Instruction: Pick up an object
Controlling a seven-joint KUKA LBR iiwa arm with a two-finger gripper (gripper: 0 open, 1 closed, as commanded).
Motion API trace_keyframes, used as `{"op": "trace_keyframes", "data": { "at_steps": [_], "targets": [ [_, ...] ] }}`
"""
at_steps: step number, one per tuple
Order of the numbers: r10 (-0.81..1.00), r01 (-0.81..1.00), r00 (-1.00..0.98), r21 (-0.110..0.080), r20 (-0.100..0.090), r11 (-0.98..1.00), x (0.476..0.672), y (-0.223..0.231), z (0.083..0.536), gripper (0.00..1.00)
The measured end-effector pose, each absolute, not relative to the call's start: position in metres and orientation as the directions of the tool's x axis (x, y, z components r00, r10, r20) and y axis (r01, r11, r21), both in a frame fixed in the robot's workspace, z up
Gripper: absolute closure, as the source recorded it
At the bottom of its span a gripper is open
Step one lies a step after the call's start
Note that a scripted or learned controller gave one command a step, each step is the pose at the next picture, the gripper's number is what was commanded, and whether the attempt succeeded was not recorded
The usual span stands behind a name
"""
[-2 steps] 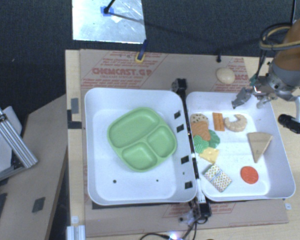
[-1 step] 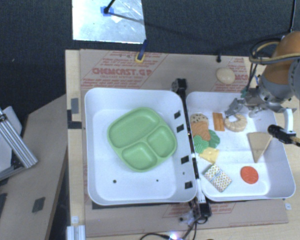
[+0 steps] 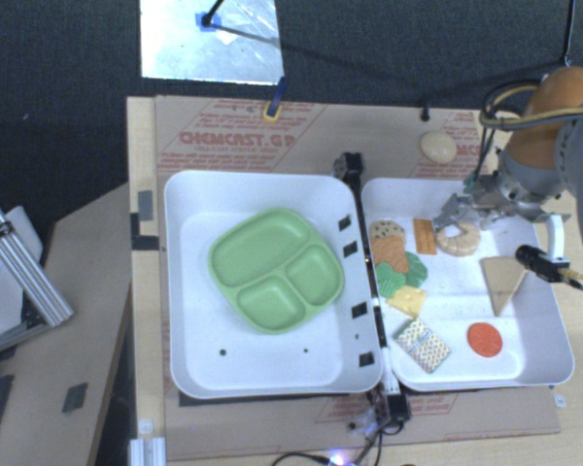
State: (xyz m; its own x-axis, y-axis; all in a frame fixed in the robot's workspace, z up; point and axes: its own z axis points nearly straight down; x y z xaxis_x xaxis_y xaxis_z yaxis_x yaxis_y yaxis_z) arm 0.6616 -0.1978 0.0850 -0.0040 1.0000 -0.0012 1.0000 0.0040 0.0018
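My gripper (image 3: 459,217) hangs low over the back of the right bin (image 3: 544,357), directly above a round beige bagel-like piece (image 3: 460,243). Whether it touches that piece cannot be told. Left of the bagel lie an orange slab (image 3: 425,236), a speckled cookie (image 3: 385,230), an orange-brown piece (image 3: 392,255), green leafy pieces (image 3: 400,276) and a yellow wedge (image 3: 406,302). A patterned block (image 3: 424,346), a red disc (image 3: 484,339) and a tan wedge (image 3: 502,281) lie nearer the front.
The left bin (image 3: 189,357) holds a green divided plate (image 3: 275,270). A black divider with clips (image 3: 366,280) runs between the bins. A beige round lump (image 3: 438,147) sits on the bench behind the right bin. A black and white fitting (image 3: 544,258) juts over the right bin's right side.
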Motion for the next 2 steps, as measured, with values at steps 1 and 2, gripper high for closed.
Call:
{"op": "trace_keyframes", "data": {
  "at_steps": [1,2],
  "targets": [
    [1.0,1.0,-0.006,0.007,-0.003,0.006,0.663,-0.198,0.098,1.0],
    [1.0,1.0,0.0,0.01,-0.003,0.0,0.664,-0.204,0.162,1.0]
  ]
}}
